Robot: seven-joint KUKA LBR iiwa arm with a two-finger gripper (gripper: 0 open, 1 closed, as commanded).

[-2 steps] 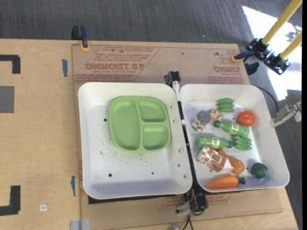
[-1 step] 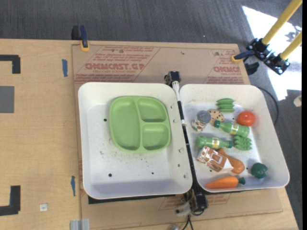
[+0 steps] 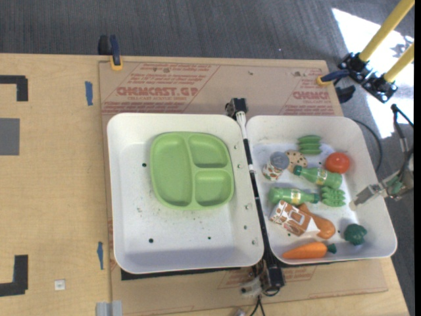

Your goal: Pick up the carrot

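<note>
Grey metal at the right rim of the right bin [image 3: 378, 150] looks to be the gripper [image 3: 370, 193], low over the rim and touching nothing. It is small and blurred at this slant, so I cannot tell whether it is spread or closed, and nothing shows in its grasp.

The carrot [image 3: 306, 250] lies on its side along the near wall of that bin, leaves toward the right, well apart from the gripper. A dark green vegetable [image 3: 355, 234] sits between the two. An orange piece [image 3: 324, 228] and a red-and-white box [image 3: 291, 217] lie just beyond the carrot.

By my reading, the step in hand is the approach and the pick has not begun. The next move calls for travel toward the near wall, a descent across the carrot's middle, and care with the wall and the box close by.

Count: one carrot, one tomato [image 3: 337, 162], two green bottles [image 3: 319, 175] [image 3: 293, 195], one ridged green piece [image 3: 309, 143], one cookie [image 3: 297, 158], one grey disc [image 3: 279, 159]. The left bin [image 3: 125, 196] holds one green divided plate [image 3: 192, 170].
</note>
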